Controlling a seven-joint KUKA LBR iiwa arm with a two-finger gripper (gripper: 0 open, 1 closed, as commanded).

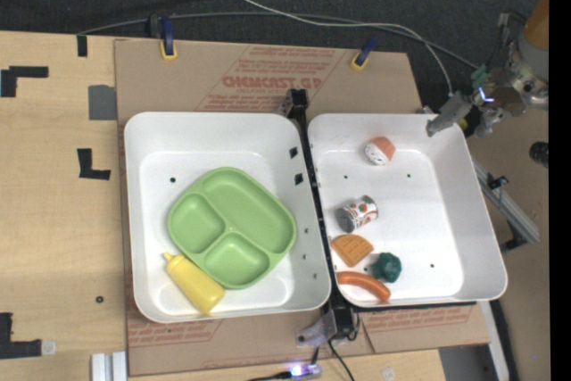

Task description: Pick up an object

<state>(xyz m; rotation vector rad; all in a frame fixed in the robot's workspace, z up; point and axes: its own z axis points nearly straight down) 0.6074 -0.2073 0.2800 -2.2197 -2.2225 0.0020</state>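
The right bin (pixel 446 219) holds several small items. A pink and white piece (pixel 379 151) lies near its back. A small printed can (pixel 359 213) lies on its side by the left wall. An orange waffle (pixel 352 249), a dark green lump (pixel 386 265) and a red sausage (pixel 364 285) sit at the front left. My gripper (pixel 459 120) hangs over the bin's back right corner, above and right of the pink piece. It is open, with nothing between its fingers (pixel 442 122).
The left bin (pixel 147 192) carries a green divided plate (pixel 232 226) and a yellow squeeze bottle (pixel 192 283) at its front. A black divider (pixel 308 183) joins the two bins. Cables run across the dark backdrop (pixel 268 4).
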